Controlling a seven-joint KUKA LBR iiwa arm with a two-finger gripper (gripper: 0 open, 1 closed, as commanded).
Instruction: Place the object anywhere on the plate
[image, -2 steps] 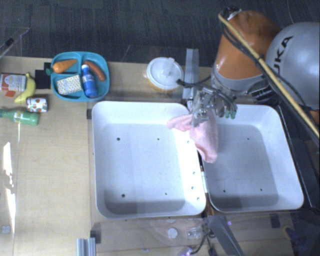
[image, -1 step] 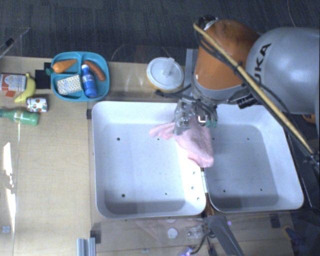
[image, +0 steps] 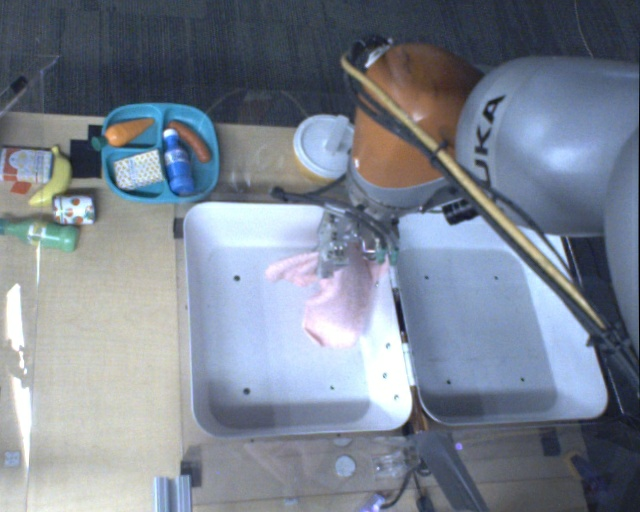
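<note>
**Counting What Is on the Bench**

Two white bins are seen side by side: a left bin (image: 215, 330) and a right bin (image: 500, 330). One pink cloth (image: 335, 300) is seen in the left bin, near its right wall. One gripper (image: 350, 250) is seen at the top of the cloth, and the cloth hangs from it; whether it is pinched between the fingers cannot be told. One blue divided plate (image: 205, 130) with toy food is set beyond the bins. One cup with a lid (image: 322, 145) is partly hidden by the arm.

Pink cloth (image: 335, 300), crumpled, limp, upper right of left bin (image: 215, 330)
</note>
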